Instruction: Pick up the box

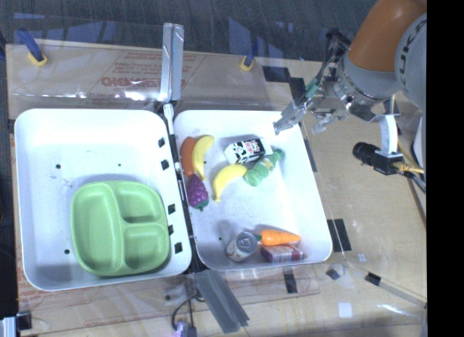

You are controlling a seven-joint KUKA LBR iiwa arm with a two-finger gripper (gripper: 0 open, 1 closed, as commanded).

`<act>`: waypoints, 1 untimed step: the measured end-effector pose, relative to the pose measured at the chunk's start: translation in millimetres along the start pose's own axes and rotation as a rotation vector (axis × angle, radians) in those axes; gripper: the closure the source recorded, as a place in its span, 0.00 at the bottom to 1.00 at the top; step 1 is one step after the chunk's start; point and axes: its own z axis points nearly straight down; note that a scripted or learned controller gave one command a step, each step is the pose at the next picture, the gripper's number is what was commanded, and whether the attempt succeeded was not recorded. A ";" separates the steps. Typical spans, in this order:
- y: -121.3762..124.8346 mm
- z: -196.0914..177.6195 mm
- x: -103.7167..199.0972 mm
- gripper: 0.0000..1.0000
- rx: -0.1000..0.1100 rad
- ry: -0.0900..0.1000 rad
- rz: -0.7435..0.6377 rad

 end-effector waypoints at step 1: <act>-50.0 22.0 -13.9 0.00 0.001 0.000 0.120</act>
